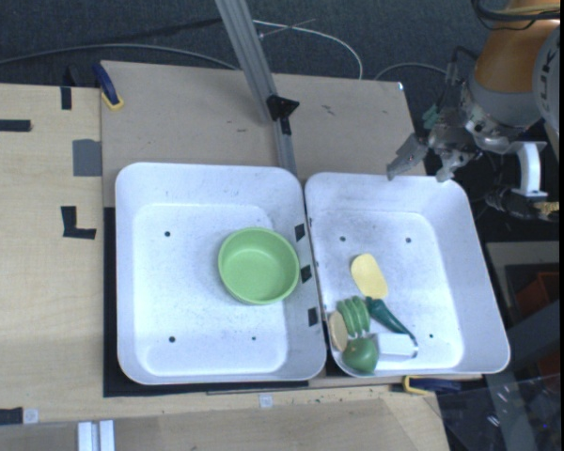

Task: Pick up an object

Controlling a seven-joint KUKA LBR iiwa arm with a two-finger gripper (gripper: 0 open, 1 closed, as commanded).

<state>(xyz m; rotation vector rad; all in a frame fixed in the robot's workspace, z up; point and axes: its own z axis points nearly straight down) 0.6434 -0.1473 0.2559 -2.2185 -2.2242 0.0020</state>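
My gripper hangs over the far right corner of the right bin, its two dark fingers spread apart with nothing between them. Well below it in that bin lie a yellow oval piece, a green ridged toy, a dark green pointed item, a tan piece and a green round fruit, clustered near the front left. A green bowl sits in the left bin.
A slanted grey metal pole with a black clamp crosses the back of the bench. Cables run behind it. A wooden board lies left of the bins, with black tape marks.
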